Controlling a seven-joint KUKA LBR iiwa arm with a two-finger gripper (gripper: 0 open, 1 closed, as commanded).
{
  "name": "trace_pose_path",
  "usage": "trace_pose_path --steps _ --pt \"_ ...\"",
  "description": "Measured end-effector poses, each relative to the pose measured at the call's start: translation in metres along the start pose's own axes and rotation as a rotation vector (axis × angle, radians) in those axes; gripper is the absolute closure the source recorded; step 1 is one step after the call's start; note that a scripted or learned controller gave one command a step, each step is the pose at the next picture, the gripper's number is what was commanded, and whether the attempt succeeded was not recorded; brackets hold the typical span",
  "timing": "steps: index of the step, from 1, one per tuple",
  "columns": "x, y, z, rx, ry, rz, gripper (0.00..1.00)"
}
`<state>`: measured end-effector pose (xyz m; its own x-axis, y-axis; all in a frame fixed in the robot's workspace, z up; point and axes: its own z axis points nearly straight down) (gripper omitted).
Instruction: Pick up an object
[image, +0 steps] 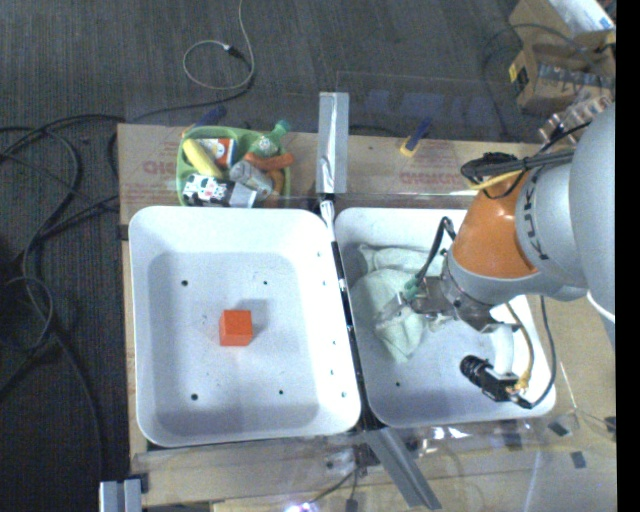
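A pale green-white crumpled cloth (392, 290) lies in the right bin (430, 395), toward its left side. My gripper (420, 300) hangs from the orange wrist band and sits low over the cloth's right edge, right at the fabric. The wrist body hides its tips. A small orange-red cube (236, 327) rests alone near the middle of the left bin (170, 400).
A green basket (232, 168) of small toys stands behind the left bin. An upright metal post (333, 140) rises at the back between the bins. A black cable connector (485, 377) hangs near the right bin's front right. Cables lie on the floor to the left.
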<state>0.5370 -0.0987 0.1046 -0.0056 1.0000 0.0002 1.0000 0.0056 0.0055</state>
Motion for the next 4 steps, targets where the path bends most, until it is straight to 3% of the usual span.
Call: trace_pose_path --steps 1,2,3,4 --pt "-0.004 0.000 0.012 -0.006 -0.001 -0.044 0.00" --pt "-0.022 -0.032 -0.107 0.006 -0.004 0.126 0.00" --pt "-0.010 0.099 -0.050 0.008 -0.005 0.187 0.00" --pt "-0.010 0.099 -0.059 0.010 -0.010 0.185 1.00"
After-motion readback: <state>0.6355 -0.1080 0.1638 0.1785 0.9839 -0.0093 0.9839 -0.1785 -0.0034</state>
